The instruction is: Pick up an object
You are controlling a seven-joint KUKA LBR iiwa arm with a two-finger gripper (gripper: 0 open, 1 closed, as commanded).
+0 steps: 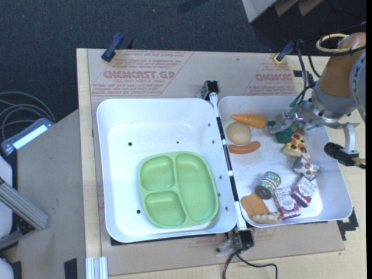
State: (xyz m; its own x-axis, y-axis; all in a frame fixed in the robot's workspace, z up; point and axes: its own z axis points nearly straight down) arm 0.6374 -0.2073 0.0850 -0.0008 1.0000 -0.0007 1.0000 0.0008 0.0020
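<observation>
Jaws (289,122) are lowered into the right bin (343,185) over a dark green toy (285,135); whether they are spread cannot be told; a pizza-slice toy (295,145) lies just below them; a carrot (250,120) lies to their left.

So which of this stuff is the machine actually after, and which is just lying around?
Part of the job (in the right bin, any could be picked):
gripper
green toy
carrot
bun
sausage
pizza slice
can
snack packets

Just lying about:
green divided plate in the left bin
blue clamps
</observation>
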